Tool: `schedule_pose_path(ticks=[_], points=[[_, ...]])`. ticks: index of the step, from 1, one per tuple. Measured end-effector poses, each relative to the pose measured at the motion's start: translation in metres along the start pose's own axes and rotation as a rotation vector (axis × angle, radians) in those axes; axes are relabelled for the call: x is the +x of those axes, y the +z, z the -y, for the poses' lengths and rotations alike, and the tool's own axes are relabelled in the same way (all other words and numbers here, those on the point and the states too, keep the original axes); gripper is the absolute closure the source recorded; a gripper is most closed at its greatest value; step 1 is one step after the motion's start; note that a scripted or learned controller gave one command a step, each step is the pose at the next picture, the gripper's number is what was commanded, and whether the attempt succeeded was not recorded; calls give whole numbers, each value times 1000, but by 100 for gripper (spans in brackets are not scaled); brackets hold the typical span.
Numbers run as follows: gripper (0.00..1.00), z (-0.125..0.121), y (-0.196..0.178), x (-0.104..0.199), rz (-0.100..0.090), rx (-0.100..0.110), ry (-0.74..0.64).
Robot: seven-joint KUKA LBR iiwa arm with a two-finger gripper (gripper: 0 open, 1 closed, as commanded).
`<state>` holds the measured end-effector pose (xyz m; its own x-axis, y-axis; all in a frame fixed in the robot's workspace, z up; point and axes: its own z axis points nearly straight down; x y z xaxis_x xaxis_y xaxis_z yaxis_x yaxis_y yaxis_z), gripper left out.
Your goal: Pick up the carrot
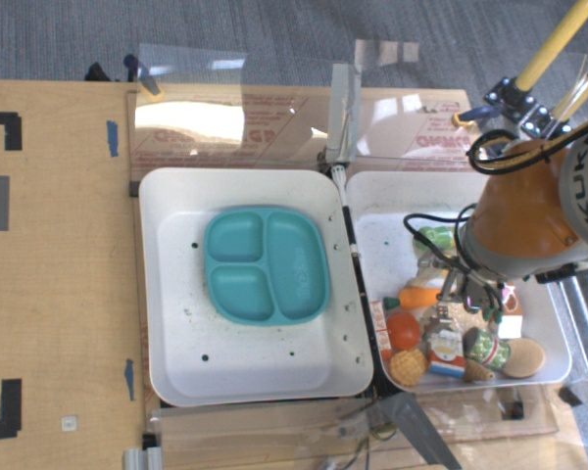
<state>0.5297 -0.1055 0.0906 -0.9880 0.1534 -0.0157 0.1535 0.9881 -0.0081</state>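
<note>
Camera view looks down at a slant on two white bins set side by side on the worktop: the left bin [167, 262] carries a teal divided plate [268, 264], and the right bin [377, 218] holds a heap of toy food with the arm [524, 209] reaching over it. The pincer [456, 297] hangs low over that heap, just beside the carrot [418, 298], a short orange piece lying roughly crosswise near the bin's middle, above a red tomato [404, 332] and a round waffle-patterned biscuit [408, 365]. Whether the pincer is open or closed on anything I cannot tell; cables and the wrist hide its tips, so no grip on the carrot can be claimed. To do this step well, I judge the pincer should be centred over the carrot's middle and turned so it closes across the narrow width, then lowered straight down, keeping clear of the tomato and the small packet [445, 346] crowding it on the near side; a skewed approach would likely nudge the carrot away. Red lettering runs along the clear panel [191, 135] behind the bins, but it is too faint to read, and the packet's print is too small to make out
</note>
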Motion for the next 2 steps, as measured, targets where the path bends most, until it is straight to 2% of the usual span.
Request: schedule_pose_path(ticks=[1, 2], points=[[0, -4, 0, 0, 1, -5, -157], [0, -13, 0, -23, 4, -8, -505]])
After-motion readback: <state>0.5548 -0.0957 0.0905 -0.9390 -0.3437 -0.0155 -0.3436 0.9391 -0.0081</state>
